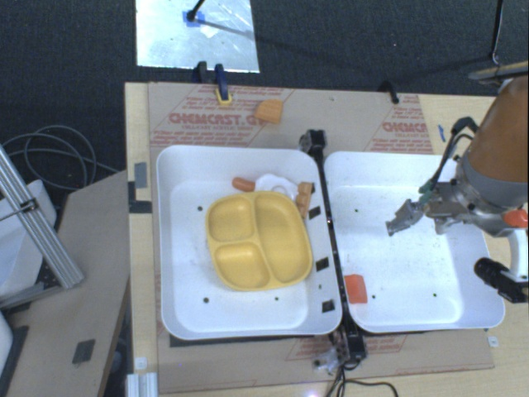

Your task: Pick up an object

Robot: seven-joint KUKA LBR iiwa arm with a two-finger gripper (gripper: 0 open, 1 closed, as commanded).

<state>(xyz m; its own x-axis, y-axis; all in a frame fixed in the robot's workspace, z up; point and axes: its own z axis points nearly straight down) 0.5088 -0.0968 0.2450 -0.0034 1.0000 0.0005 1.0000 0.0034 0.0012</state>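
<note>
My gripper [403, 220] hangs over the middle of the right bin [413, 317], reaching in from the right, with no object seen in it. A small orange-red block [355, 288] lies at that bin's front left, well apart from the gripper. In the left bin [178, 246] sits a yellow divided plate [258, 240]. Behind the plate lie an orange sausage-shaped piece [243, 184], a white object [274, 185] and a small tan block [304, 198].
An orange-tan lump [269, 110] rests on the cardboard behind the left bin. A blue and yellow clamp [221, 85] stands at the bench's back edge. A black divider [326, 246] runs between the two bins.
</note>
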